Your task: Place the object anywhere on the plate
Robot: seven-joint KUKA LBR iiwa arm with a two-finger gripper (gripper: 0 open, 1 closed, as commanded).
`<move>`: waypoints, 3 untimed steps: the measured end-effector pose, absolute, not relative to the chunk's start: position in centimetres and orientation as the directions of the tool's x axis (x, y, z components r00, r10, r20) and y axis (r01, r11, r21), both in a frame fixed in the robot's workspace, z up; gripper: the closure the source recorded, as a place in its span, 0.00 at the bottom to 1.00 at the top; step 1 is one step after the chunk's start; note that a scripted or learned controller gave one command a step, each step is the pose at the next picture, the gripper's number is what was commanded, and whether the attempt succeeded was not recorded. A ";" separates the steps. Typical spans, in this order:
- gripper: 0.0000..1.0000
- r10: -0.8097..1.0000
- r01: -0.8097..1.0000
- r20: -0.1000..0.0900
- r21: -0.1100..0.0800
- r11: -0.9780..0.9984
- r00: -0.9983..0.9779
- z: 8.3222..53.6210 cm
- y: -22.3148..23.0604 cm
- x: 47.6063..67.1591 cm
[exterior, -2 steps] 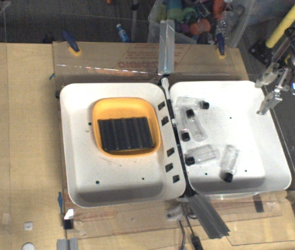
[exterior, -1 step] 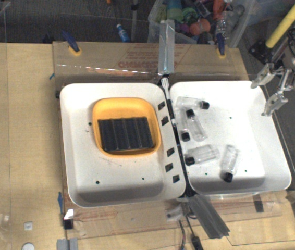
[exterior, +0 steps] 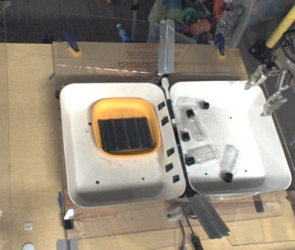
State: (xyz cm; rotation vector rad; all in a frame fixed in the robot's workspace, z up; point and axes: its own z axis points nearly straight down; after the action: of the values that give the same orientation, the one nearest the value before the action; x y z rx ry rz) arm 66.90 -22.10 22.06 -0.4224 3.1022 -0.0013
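At the bottom of the frame, a grey metal bracket and dark cables lie on the wooden bench, just below the seam where the two bins meet.

The left bin fills the lower left centre. In it sits an orange plate with rounded corners, and a black ridged block lies flat on the plate, inside its rim, covering the lower part of it.

The right bin touches the left one along a dark divider with black tabs. Several clear vials with black caps lie on their sides in its left half. One vial lies lowest, cap toward the bottom of the frame. Another lies just left of it with its cap at the divider. More vials are clustered above these, near the divider. None of them touches the plate.

At the bin's upper right corner hangs the gripper, its two thin metal fingers spread apart, with nothing between them. It is well apart from the vials and from the plate.

Beyond the bins, a sheet of brown cardboard is held by blue clamps. At the top of the frame stands a clear tub of coloured toys, and a yellow tube slants across the upper right corner.
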 end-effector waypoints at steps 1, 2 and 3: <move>0.00 -0.541 -0.541 -0.010 -0.005 0.841 -0.841 22.4 -22.1 66.9; 0.00 -0.694 -0.694 -0.006 -0.001 0.720 -0.720 21.1 -22.1 66.8; 0.00 -0.879 -0.879 -0.008 -0.007 0.478 -0.478 22.9 -22.1 66.9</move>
State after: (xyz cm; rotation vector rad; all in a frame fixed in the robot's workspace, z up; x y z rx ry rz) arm 66.88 -22.13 22.85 -1.6004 2.6914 -0.0037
